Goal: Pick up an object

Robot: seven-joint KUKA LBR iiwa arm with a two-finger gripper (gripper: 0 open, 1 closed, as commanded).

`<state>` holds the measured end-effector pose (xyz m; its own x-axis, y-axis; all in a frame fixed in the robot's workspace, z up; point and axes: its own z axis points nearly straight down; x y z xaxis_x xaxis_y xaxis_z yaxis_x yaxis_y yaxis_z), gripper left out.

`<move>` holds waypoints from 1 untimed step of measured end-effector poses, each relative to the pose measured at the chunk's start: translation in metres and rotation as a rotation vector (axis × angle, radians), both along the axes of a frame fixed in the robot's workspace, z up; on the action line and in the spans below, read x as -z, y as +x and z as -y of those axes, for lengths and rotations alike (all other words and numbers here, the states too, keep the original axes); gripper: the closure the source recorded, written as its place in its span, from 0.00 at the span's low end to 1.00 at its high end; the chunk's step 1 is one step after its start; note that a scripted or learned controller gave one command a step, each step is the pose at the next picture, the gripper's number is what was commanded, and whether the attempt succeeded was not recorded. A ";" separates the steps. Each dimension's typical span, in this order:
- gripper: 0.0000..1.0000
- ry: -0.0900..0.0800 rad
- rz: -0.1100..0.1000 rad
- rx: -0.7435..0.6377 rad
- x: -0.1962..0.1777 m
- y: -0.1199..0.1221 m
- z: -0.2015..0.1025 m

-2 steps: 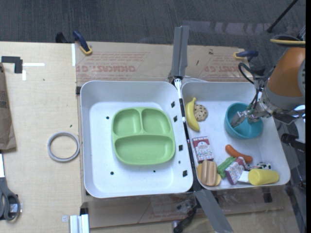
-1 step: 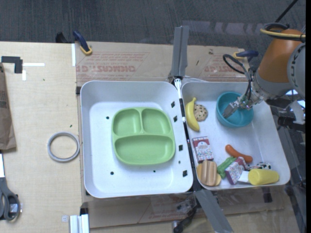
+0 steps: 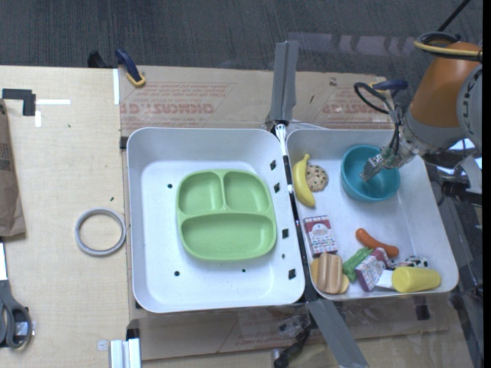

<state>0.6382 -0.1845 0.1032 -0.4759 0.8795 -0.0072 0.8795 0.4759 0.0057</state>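
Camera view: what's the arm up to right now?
The arm reaches in from the right, its gripper down inside the blue bowl in the right bin. Nothing shows between its fingers. The banana, cookie, carrot and yellow cup lie untouched in that bin. The left bin holds a green divided plate.
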 end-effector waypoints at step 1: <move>1.00 0.002 -0.007 -0.155 -0.005 -0.045 0.001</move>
<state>0.5927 -0.1857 0.1087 -0.6058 0.7956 -0.0019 0.7956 0.6058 0.0010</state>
